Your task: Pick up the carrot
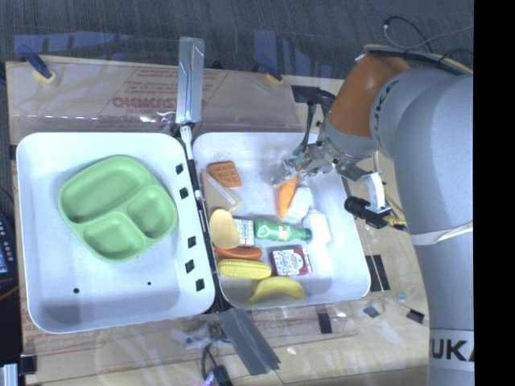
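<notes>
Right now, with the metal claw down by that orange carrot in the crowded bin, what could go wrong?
The two-finger gripper sits at the top end of the orange carrot, so a grip that far from the middle might let it tip or slip. A white bottle-shaped object lies touching the carrot, and the green bottle lies just below, so either could get nudged or dragged along.

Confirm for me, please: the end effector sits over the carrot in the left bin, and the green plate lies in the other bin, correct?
Not quite. The camera view shows the end effector over the carrot in the right bin, not the left. The green plate does lie in the other bin, the left bin.
</notes>
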Controlling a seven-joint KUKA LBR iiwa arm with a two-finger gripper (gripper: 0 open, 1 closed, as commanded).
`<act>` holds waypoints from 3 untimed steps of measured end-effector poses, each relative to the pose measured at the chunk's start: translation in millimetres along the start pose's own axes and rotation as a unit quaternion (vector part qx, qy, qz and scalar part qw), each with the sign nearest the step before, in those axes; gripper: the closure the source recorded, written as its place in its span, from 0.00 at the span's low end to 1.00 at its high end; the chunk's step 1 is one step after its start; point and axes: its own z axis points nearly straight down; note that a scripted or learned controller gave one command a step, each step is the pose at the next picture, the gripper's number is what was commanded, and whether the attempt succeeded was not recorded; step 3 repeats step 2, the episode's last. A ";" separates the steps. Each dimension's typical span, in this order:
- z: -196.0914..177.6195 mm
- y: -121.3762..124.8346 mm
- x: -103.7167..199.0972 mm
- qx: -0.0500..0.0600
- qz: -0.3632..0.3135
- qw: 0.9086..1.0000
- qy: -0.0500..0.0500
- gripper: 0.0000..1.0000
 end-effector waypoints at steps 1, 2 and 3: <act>9.7 0.4 -0.2 0.000 -0.028 1.000 0.001 1.00; -108.3 13.5 -3.8 -0.003 -0.184 0.983 -0.002 1.00; -108.3 13.5 -3.8 -0.003 -0.184 0.983 -0.002 1.00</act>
